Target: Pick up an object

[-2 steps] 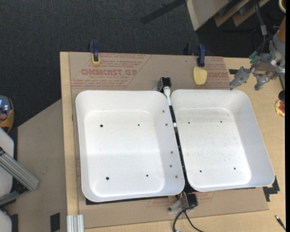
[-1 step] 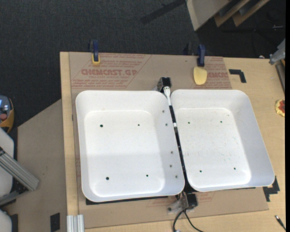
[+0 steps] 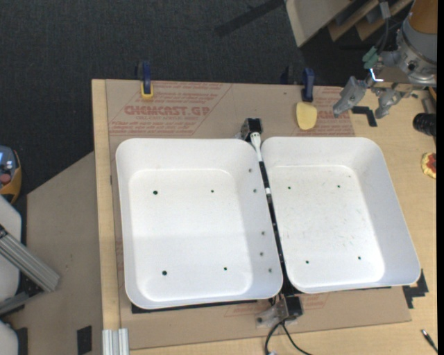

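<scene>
A small yellow object [image 3: 306, 115] lies on the brown board just beyond the far edge of the right bin [image 3: 388, 201], outside both bins. My gripper [image 3: 360, 109] hangs at the upper right, above the board behind the right bin and a short way right of the yellow object. Its two grey fingers are spread apart, open, and nothing sits between them. The left bin [image 3: 132, 208] stands beside the right one, both white with small dark dots on their floors.
Two blue clamps [image 3: 145, 78] [image 3: 308, 83] grip the board's far edge. A black bracket and cable [image 3: 252, 129] run down the seam between the bins. Cardboard boxes [image 3: 333, 21] stand behind the arm. A metal rail [image 3: 28, 260] lies at the left.
</scene>
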`<action>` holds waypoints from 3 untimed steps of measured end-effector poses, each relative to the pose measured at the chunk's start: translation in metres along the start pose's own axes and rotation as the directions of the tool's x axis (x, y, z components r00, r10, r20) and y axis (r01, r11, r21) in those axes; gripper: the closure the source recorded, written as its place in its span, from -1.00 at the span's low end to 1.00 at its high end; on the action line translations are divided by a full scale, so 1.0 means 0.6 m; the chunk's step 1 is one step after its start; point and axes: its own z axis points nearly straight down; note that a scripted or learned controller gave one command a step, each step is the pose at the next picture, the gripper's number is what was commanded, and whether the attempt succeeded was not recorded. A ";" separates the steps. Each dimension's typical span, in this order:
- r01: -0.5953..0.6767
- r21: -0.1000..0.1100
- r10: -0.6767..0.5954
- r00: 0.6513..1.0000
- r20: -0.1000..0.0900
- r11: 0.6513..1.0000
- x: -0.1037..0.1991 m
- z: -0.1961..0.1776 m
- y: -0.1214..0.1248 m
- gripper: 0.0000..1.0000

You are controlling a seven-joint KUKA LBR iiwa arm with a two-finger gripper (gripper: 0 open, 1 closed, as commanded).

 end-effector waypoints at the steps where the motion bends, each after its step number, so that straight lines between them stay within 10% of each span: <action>1: -0.007 -0.015 0.007 1.000 0.008 1.000 -0.011 -0.033 -0.001 1.00; 2: -0.004 -0.001 0.004 1.000 0.002 1.000 0.072 0.088 0.021 1.00; 3: -0.010 -0.016 0.010 1.000 0.007 1.000 0.049 0.010 -0.008 1.00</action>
